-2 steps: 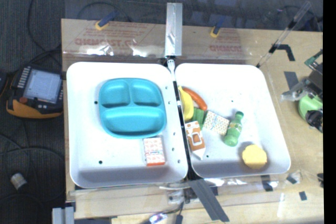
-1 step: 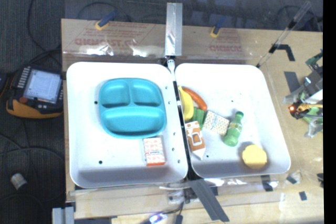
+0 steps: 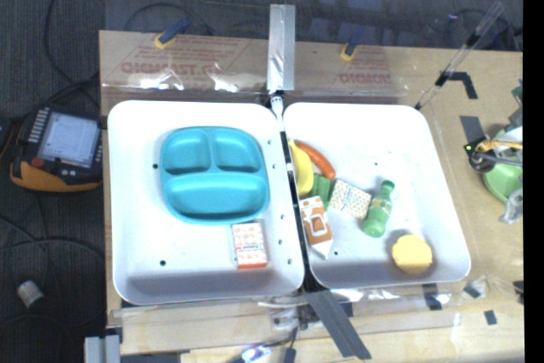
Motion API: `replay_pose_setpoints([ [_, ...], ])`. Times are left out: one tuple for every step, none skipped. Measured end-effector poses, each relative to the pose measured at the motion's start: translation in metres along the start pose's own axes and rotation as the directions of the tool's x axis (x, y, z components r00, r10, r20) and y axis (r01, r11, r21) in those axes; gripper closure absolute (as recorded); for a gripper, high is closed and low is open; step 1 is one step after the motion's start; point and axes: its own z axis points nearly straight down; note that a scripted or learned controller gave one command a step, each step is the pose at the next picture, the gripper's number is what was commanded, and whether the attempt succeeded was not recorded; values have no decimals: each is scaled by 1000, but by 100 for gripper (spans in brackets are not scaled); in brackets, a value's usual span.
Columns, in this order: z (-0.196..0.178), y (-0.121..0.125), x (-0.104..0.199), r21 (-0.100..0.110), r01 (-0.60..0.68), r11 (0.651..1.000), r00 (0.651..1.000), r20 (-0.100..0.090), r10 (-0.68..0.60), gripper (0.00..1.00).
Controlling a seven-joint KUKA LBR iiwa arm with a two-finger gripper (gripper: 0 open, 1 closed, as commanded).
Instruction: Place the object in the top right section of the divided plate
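A blue divided plate [image 3: 172,183] lies in the left bin [image 3: 136,259], with two small sections at its top and one long section below. Its top right section [image 3: 235,150] holds nothing. A small red and white box [image 3: 249,244] lies just below the plate in the same bin. In the right bin [image 3: 425,149], a yellow banana [image 3: 299,169], an orange carrot-like piece [image 3: 317,159], a green piece [image 3: 324,188], an orange and white carton [image 3: 315,222], a white dotted packet [image 3: 349,198], a green bottle [image 3: 377,210] and a yellow lump [image 3: 411,253] lie loose.
A raised divider [image 3: 289,208] separates the two bins. A green and white object [image 3: 503,172] sits on the bench at the far right. A handheld screen device [image 3: 59,147] lies on the floor to the left.
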Motion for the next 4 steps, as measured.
replay_pose_setpoints([
  [-20, 0, 0, 0, 0, 1000, 1000, -1, 0, 0],
  [-27, 0, 0, -1, 86, 996, 996, 0, -86, 0],
  [-35, 0, 0, -1, 252, 968, 968, -1, -252, 0],
  [-21, -1, 1, 2, 77, 997, 997, -1, -77, 0],
])
